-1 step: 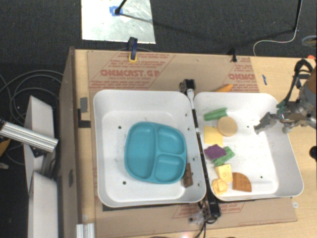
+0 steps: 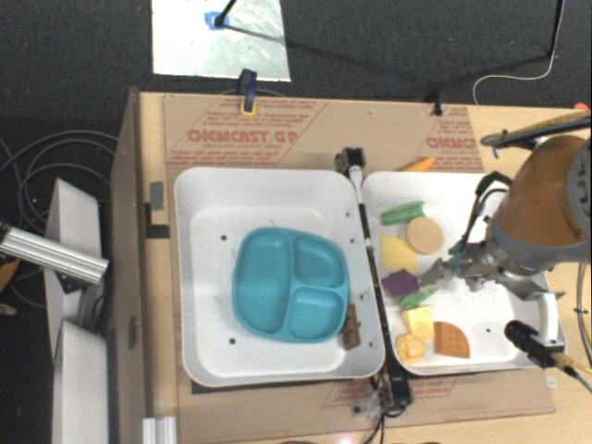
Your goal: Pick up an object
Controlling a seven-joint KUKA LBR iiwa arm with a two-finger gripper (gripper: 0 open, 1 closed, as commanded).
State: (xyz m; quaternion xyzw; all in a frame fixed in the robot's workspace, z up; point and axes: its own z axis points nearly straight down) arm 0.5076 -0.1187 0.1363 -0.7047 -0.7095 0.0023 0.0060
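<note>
The gripper (image 2: 442, 268) hovers low in the right bin (image 2: 462, 185); its jaws' state I cannot tell. The purple piece (image 2: 400, 283) lies just left of it, nearest, the yellow block (image 2: 398, 252) just above that piece.

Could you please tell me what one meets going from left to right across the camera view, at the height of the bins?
Silver metal bar → turquoise divided plastic plate → purple toy eggplant → orange toy bread slice → grey arm's two-finger gripper reaching in from the right.
</note>
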